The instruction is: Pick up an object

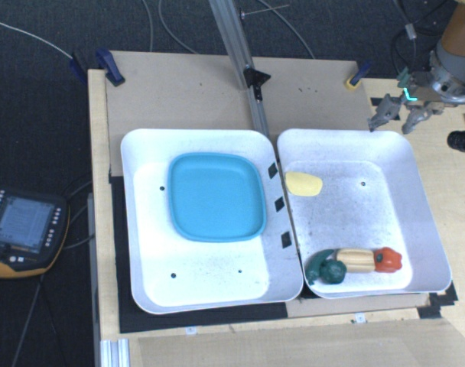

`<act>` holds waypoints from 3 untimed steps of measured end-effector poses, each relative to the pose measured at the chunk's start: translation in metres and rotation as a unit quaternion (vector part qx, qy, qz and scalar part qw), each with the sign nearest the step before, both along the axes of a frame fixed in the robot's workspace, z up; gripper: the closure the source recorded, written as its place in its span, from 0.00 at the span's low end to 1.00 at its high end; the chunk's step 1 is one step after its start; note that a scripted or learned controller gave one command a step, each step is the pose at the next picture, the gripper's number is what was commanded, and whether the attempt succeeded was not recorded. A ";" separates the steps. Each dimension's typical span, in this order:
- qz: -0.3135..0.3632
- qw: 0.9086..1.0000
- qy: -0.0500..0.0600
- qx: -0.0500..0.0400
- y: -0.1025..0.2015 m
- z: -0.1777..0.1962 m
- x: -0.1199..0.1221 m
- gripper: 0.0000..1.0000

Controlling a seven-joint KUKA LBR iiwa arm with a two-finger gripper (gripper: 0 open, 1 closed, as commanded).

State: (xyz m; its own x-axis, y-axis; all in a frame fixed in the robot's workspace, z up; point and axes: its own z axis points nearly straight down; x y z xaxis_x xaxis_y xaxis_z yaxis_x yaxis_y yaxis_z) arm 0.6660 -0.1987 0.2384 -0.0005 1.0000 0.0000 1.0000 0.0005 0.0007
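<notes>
yellow piece (304,183): right bin, far-left | green-tan-red toy (353,262): near edge, lying flat

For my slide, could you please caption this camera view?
Open gripper hovers beyond the right bin holding three toys; blue plate left.

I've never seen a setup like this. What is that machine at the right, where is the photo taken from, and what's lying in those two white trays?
One camera looks down at a slant on a bench. The robot arm reaches in from the right; its gripper, two open fingers holding nothing, hovers beyond the right bin's far corner. That bin holds a yellow piece near its left wall, plus a green piece, a tan piece and a red piece along its near edge. The left bin holds a blue tray.
</notes>
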 end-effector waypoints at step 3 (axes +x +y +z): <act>0.000 1.000 0.002 0.000 0.010 -0.092 -0.013 0.00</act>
State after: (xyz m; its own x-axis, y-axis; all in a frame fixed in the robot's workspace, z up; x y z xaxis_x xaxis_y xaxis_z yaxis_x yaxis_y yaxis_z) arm 0.6535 -0.1887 0.1465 -0.0005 1.0000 0.0008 1.0000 0.0005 -0.0030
